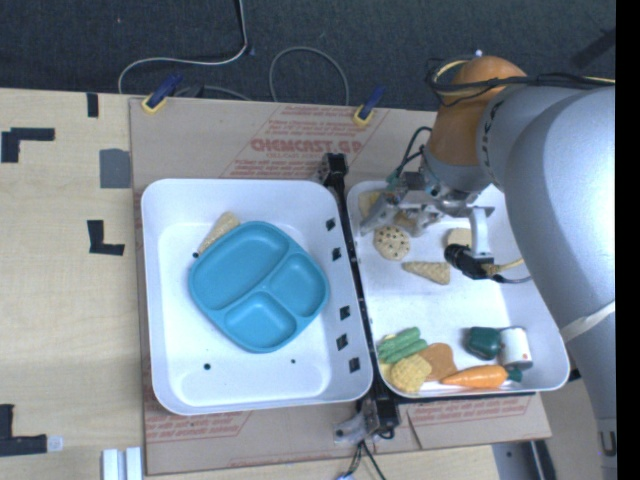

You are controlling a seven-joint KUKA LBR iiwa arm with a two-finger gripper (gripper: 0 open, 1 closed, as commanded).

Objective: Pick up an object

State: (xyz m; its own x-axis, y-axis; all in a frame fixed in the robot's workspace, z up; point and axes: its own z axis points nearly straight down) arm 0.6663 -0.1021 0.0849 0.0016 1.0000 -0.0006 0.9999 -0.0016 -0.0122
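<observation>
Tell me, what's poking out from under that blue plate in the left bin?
A tan, waffle-textured piece sticks out from under the upper left edge of the blue divided plate. One corner shows; the plate covers the rest, so I can't tell its full shape.

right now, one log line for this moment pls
arm: over right bin | gripper: near cookie | grasp: unconfirmed | left bin: blue tray

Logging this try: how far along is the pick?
Done: the grey arm's gripper is down in the right white bin, above the round chocolate-chip cookie. In hand: nothing visible. Left: grasp and lift; the cookie, tan wedge and orange carrot lie on the bin floor.
</observation>
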